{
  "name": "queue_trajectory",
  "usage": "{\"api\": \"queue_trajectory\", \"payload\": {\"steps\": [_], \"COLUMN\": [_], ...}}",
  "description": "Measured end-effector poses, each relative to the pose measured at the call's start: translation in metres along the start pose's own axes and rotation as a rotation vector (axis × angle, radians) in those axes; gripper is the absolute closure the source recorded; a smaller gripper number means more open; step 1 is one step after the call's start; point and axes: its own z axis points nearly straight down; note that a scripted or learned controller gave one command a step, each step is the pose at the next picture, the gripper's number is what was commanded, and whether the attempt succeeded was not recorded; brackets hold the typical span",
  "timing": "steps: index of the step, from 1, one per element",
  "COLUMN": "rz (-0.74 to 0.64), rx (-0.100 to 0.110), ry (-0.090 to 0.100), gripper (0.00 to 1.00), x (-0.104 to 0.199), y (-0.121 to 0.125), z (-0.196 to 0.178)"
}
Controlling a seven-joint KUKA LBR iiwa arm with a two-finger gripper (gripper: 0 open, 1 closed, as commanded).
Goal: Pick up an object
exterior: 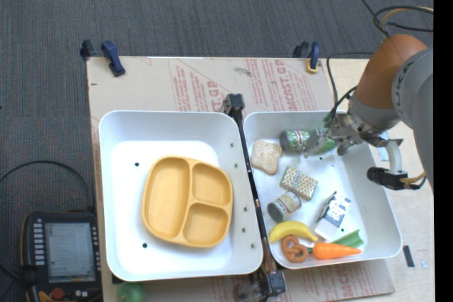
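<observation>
Since the gripper hangs right beside the green can lying above the cracker pack, it'll probably just nudge it rolling; can't tell its grip.

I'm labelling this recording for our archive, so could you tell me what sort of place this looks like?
Probably a robotics lab: a robot arm over two white bins of toy food, clamps holding the bench board, and a teach pendant on grey carpet.
</observation>
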Motion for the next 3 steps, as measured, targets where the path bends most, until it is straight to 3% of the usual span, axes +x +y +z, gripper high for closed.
{"api": "queue_trajectory", "payload": {"steps": [1, 2, 3], "rz": [-0.003, -0.004, -0.006], "rx": [0.005, 0.005, 0.009], "ry": [0.001, 0.001, 0.002], "gripper": [1.0, 0.0, 1.0], "x": [0.0, 0.0003, 0.0002], "y": [-0.0001, 0.0, 0.0], "z": [-0.0068, -0.0068, -0.0135]}}
